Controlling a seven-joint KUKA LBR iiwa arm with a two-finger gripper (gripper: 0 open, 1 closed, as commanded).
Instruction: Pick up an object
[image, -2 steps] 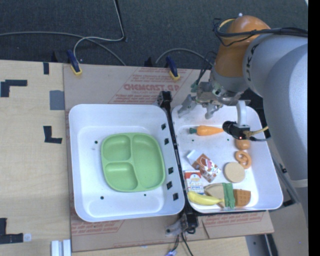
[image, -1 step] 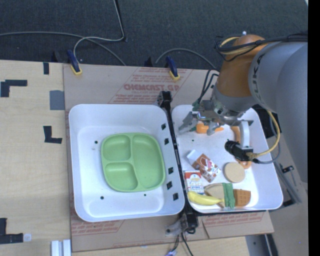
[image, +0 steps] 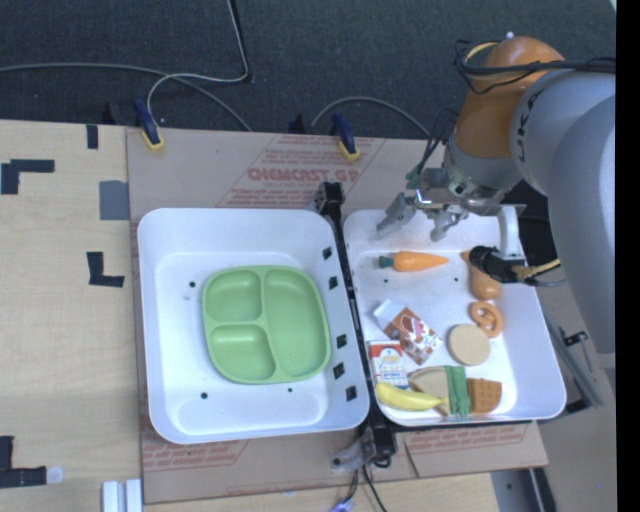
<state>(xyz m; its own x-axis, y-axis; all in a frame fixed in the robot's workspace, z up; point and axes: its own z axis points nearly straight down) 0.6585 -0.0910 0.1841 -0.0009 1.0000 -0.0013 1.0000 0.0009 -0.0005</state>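
My gripper (image: 412, 222) hangs over the back of the right bin (image: 545, 345), fingers spread apart with nothing between them. Just below it an orange carrot (image: 418, 262) with a green stem end lies on the bin floor. Further forward lie a red snack packet (image: 411, 333), a round cracker (image: 468, 345), a pretzel (image: 487, 317), a brown bread-like piece (image: 484, 285), a yellow banana (image: 408, 398) and a sandwich with a green strip (image: 458, 388).
The left bin (image: 165, 300) holds a green divided plate (image: 265, 323). A black divider (image: 343, 290) runs between the bins. Cables and blue-yellow clamps (image: 148, 128) sit at the back of the cardboard sheet.
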